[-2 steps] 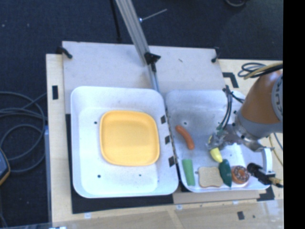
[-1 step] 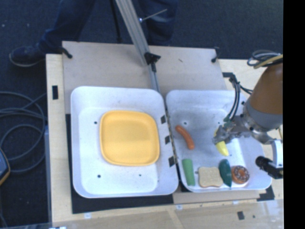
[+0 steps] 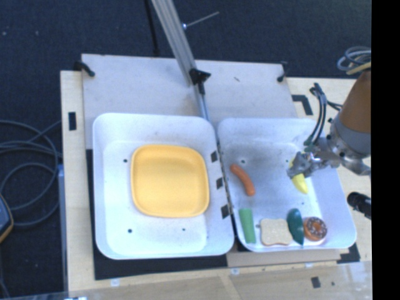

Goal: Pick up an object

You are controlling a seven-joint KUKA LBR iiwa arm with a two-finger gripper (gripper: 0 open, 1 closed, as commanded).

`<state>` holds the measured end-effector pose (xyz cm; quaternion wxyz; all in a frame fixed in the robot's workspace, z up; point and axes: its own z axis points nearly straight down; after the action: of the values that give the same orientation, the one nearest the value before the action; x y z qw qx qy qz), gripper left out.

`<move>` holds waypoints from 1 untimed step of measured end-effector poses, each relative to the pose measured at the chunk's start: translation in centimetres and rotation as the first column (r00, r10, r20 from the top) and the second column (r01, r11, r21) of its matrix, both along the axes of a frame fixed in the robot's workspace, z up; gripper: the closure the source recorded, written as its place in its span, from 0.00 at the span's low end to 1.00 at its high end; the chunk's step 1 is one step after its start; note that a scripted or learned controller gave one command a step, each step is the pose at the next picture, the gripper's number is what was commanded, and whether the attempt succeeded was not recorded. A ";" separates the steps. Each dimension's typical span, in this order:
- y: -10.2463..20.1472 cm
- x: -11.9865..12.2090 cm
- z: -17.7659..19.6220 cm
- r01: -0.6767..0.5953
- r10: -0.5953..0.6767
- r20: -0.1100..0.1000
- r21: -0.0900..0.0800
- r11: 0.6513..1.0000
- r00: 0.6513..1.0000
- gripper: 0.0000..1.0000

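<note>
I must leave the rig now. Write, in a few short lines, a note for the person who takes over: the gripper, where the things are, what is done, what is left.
Gripper: low in the right bin, right at the yellow object; a hold on it cannot be confirmed.
Right bin also holds: orange sausage, green block, toast slice, dark green piece, donut.
Left bin: yellow plate.
Done: the arm has reached an object.
Left: secure it and lift it out.
</note>
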<state>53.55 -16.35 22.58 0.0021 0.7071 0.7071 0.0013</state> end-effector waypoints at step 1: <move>0.4 0.8 4.7 0.000 0.000 0.000 0.000 1.000 1.000 1.00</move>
<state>54.38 -15.99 27.27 0.0020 0.7071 0.7071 0.0014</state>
